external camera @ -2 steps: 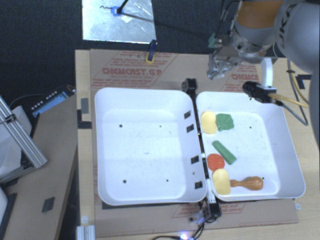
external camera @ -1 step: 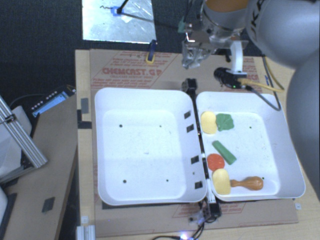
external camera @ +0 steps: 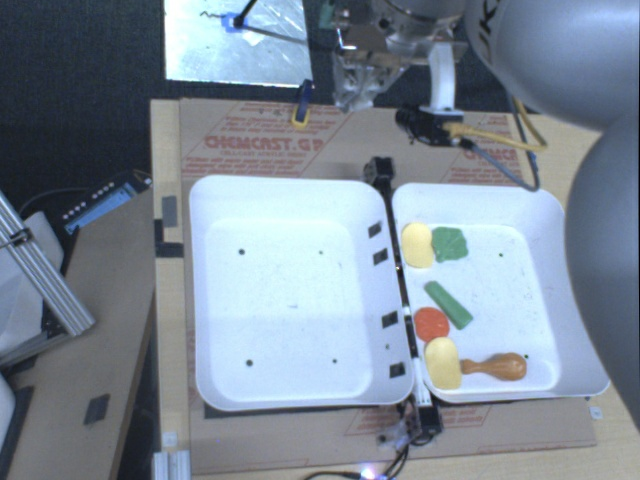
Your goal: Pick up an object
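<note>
The right bin [external camera: 540, 228] holds several small objects along its left side. A yellow lump [external camera: 417, 245] lies beside a green leafy piece [external camera: 449, 243]. Below them rest a green stick [external camera: 449, 304], a red round piece [external camera: 431, 323], a second yellow lump [external camera: 442, 362] and a brown wooden piece [external camera: 495, 367]. My gripper [external camera: 357, 86] hangs high above the bench, beyond the far edge of the bins and well apart from all the objects. Nothing shows in its grasp.
The left bin [external camera: 290, 288] sits next to the right one, joined by a black clip strip [external camera: 392, 288]. The grey arm [external camera: 570, 48] looms over the upper right. A shiny metal sheet [external camera: 238, 26] and cables [external camera: 480, 143] lie behind the bins.
</note>
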